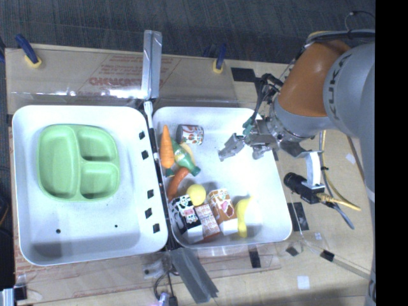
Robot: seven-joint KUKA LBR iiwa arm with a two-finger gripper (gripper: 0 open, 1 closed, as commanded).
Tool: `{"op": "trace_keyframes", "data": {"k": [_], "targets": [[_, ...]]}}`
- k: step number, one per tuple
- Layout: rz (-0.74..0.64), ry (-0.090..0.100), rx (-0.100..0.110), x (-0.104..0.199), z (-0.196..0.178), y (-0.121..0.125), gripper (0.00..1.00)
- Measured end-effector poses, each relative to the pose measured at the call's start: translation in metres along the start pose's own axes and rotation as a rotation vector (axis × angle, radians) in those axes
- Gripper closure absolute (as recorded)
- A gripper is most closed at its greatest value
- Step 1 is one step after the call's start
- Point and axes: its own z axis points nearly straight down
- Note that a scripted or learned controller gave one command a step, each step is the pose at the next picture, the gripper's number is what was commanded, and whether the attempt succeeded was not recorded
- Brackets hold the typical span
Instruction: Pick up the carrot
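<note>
An orange carrot [166, 146] lies along the left wall of the right bin [268, 190], pointed end toward the far side. A second orange, carrot-like piece [176, 181] rests just below it, beside a green and yellow item [185, 157]. My gripper [243, 150] hangs over the bare upper middle of the right bin, well to the right of the carrot. It is open, with nothing between its fingers [228, 149].
A small can [190, 134] lies at the far side near the carrot. A lemon [196, 193], a banana [242, 214] and several small cartons [207, 218] crowd the near left of the right bin. The left bin [32, 234] holds a green divided plate [79, 162].
</note>
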Motion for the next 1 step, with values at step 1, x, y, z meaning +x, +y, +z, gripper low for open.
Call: {"op": "trace_keyframes", "data": {"k": [1], "targets": [[-0.241, -0.001, -0.003, 0.044, 0.1259, 0.0569, 0.0]]}}
